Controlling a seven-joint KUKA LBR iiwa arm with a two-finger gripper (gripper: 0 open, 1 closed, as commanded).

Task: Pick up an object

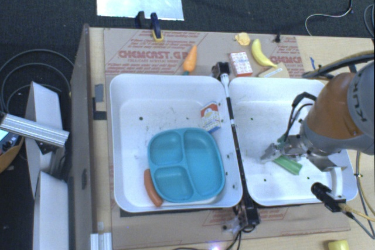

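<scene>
Fingers (275, 152) low in right bin (263, 102), beside green object (288, 164).

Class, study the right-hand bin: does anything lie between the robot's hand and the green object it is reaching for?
Nothing visible does. The hand sits low in the right bin, right beside the green object, with bare white floor around them. The blue tray, hot dog and small carton lie in the left bin.

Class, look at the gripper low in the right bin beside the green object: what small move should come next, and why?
Probably close on the green object and lift slightly. The gripper sits low in the right bin, right at that object's end, and a firm hold isn't evident yet.
</scene>
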